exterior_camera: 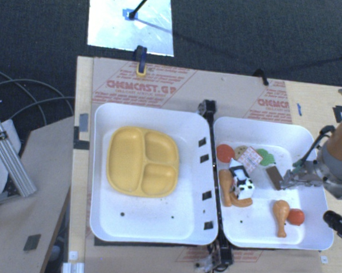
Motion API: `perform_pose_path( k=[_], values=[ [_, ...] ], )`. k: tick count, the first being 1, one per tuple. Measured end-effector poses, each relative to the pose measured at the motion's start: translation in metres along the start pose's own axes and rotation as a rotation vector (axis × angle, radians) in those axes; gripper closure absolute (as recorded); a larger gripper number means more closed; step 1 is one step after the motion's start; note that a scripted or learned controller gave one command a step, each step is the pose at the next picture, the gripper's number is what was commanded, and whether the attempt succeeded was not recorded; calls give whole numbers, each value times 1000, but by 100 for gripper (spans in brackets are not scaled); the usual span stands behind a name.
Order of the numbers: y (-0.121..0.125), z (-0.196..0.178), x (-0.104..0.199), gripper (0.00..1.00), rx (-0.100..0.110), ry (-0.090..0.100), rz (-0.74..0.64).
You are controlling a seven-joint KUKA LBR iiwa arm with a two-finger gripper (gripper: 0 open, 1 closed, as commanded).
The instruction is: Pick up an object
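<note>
The tool [278, 178] hangs low inside the right bin [312, 141], near its right wall; whether it is spread or pressed together, I cannot tell. Toy foods lie in that bin: a drumstick [281, 216] and red ball [296, 217] toward the near-right corner, and a black-and-white piece [243, 184] by the left wall. The left bin [152, 220] holds a yellow divided plate [142, 161].

yellow divided tray [142, 161] in left bin [97, 215].
</note>
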State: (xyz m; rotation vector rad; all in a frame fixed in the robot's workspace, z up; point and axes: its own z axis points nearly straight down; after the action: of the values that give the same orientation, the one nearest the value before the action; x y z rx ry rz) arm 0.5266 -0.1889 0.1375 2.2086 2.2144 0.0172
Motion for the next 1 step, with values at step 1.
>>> perform_pose_path(
  k=[1],
  values=[
    [2,-11,0,100,-4,0,-1]
  ],
)
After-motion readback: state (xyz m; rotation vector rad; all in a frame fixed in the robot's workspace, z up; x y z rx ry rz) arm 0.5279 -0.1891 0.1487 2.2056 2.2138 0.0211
